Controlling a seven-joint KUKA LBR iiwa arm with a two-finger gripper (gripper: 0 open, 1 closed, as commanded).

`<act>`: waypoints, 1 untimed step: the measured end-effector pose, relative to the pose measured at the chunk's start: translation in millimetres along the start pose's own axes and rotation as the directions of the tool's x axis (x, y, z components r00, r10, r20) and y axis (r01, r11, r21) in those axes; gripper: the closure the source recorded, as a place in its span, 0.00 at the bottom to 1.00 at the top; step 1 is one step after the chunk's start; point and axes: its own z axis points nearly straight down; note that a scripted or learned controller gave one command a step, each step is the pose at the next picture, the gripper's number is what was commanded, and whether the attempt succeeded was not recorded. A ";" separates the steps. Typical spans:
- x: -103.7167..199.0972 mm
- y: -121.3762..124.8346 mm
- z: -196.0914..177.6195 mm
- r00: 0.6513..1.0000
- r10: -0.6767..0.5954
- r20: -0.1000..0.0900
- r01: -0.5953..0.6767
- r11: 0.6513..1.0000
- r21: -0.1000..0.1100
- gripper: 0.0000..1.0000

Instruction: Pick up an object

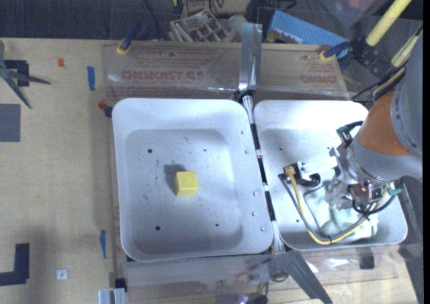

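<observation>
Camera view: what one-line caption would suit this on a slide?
Robot arm's gripper lowered into the right bin, while a yellow block sits alone in the left bin.

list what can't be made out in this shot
- End effector in the right bin: blurred and tangled with cables, so its state is unreadable.
- Anything under it: covered by the wrist.
- Arm: cut off by the right edge.
- Block in the left bin: clear.
</observation>
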 end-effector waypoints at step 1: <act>-9.2 7.8 -114.1 1.000 0.013 -0.003 -0.013 1.000 -0.004 1.00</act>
